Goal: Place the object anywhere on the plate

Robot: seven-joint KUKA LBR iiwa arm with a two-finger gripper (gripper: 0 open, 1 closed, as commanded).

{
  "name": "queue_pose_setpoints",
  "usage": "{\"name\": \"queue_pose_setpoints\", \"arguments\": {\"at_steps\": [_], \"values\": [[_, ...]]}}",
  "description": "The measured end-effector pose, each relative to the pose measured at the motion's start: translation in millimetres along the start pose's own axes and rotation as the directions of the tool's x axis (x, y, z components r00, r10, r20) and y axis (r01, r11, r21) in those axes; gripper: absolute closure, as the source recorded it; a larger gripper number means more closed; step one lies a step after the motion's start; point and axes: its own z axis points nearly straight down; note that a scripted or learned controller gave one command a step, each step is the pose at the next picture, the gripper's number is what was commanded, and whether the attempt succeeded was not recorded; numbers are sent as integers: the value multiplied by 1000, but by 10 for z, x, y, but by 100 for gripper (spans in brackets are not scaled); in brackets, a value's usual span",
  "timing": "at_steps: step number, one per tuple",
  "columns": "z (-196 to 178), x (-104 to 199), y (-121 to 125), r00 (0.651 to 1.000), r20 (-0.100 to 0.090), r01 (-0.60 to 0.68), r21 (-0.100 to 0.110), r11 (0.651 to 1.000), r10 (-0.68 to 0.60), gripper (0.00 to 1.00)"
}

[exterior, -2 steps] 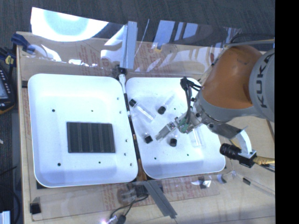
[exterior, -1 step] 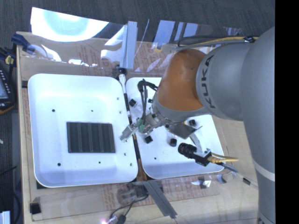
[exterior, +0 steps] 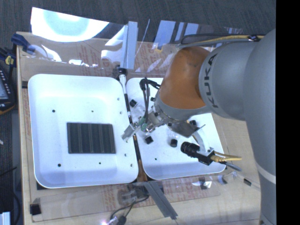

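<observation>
Gripper (exterior: 137, 126) at left rim of right bin (exterior: 161, 168), centre frame; can't tell if open or holding anything; nearest black piece (exterior: 149, 139) just lower right of it in that bin; plate (exterior: 91, 138) left of it in left bin (exterior: 47, 102), long axis horizontal.

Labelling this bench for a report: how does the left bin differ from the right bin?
The left bin holds one dark ribbed plate; the right bin holds small black pieces. The arm hangs over the right bin, not the left bin. Both are white and shallow.
</observation>
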Motion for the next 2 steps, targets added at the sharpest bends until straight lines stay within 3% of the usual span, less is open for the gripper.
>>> {"name": "queue_pose_setpoints", "arguments": {"at_steps": [1,2], "values": [[92,1123,176,968,0,-252,0,968,252,100],[950,1480,1026,998,1,-58,1,998,58,100]]}}
